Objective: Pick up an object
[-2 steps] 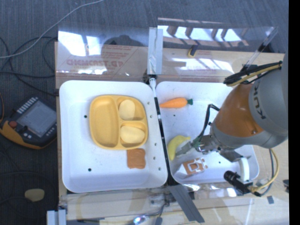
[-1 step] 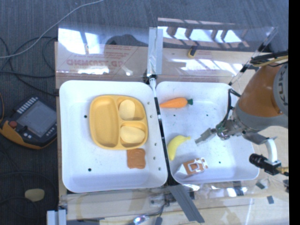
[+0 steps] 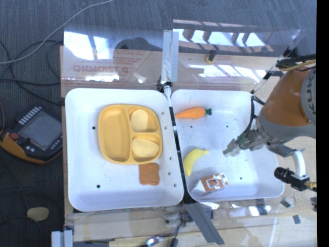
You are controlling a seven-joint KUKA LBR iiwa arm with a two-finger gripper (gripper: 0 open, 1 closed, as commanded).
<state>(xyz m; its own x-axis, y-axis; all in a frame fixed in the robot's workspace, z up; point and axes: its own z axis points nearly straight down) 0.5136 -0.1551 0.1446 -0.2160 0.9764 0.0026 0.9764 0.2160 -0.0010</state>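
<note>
Banana (image 3: 194, 158) lies at the right bin's (image 3: 267, 192) left edge, carrot (image 3: 191, 113) above, small carton (image 3: 214, 182) below. Our gripper (image 3: 232, 148) hovers just right of it over bare floor, carrying nothing; its opening we cannot tell. We judge a descent square across the banana's middle gives the best hold.

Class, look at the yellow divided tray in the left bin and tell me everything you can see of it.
The yellow tray looks like smooth moulded plastic, a rounded rectangle with a raised rim. It has three compartments: one long one on its left and two smaller ones on its right. Each smaller compartment holds a pale rounded piece; the long one holds nothing. The tray lies flat on the floor of the left bin, tilted slightly in plan. A brown toast-like slice lies just beyond its near right corner.
</note>
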